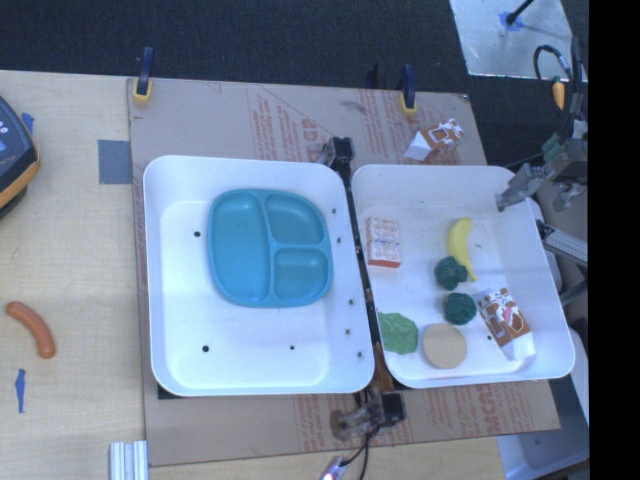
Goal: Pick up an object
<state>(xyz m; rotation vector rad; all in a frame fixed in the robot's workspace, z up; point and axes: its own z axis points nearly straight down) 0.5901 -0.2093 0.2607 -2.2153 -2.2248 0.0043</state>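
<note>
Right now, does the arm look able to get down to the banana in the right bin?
Probably yes. The banana lies uncovered in the right bin, apart from the broccoli, and the tool sits near that bin's upper right rim.

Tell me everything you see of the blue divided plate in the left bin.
The blue divided plate is a light blue, smooth, plastic-looking tray with rounded corners and three compartments: one long one on its left, two smaller ones on its right. It lies flat, face up, slightly rotated, in the upper middle of the left bin, resting on the bin floor. Nothing sits in it or touches it otherwise.
</note>
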